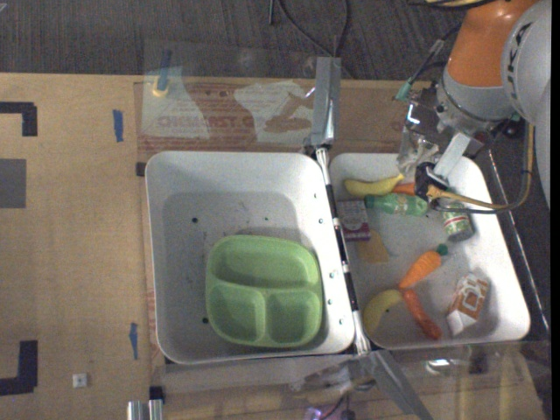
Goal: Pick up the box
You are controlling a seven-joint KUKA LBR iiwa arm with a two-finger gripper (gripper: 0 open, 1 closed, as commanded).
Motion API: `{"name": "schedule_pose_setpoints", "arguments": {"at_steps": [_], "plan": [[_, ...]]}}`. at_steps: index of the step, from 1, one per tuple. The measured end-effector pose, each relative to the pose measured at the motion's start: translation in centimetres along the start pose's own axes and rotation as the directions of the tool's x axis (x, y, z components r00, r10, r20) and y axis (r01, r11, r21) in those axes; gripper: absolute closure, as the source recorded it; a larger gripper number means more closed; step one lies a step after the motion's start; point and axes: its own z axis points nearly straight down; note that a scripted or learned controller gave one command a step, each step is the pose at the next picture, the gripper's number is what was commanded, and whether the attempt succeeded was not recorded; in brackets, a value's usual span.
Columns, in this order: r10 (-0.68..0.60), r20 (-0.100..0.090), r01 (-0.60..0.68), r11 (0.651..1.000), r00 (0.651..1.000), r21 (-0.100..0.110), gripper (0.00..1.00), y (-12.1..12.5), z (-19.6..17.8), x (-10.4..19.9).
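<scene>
Nearest the bottom edge of the frame, the green divided tray (262, 291) lies in the left bin (175, 166), and at about the same level the small white-and-orange box (468, 300) rests in the lower right corner of the right bin (518, 315), lying flat and turned at an angle, close to the bin's right wall. It looks like a light cardboard carton: stiff enough to keep its shape under a modest squeeze, likely to dent if pinched hard, and with a printed skin that may be a little slick. Its short width looks the best place to take hold, coming straight down across the two long sides, and the space towards the centre of the bin gives more room than the wall side. To its left lie an orange-red vegetable (422, 315) and a yellow fruit (381, 307), near but apart from it; a carrot (422, 268) lies above them. Further up are a small can (456, 224), a green bottle (398, 205), a banana (372, 185) and a dark red packet (354, 220) by the left wall. The gripper (414, 160) hangs at the upper end of the right bin, just above the banana and bottle and well apart from the box; whether it is spread or pressed together I cannot tell, and nothing is seen held in it.
</scene>
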Motion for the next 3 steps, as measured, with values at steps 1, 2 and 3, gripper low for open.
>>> {"name": "schedule_pose_setpoints", "arguments": {"at_steps": [1,2,3], "plan": [[0.115,0.0,-0.115,0.993,0.993,0.0,1.0,0.0,-8.9,-6.3],[0.058,0.0,-0.058,0.998,0.998,0.001,1.0,-6.6,0.5,-5.8],[-0.139,0.0,0.139,0.99,0.99,-0.001,1.0,-5.5,-6.7,-14.9]]}}
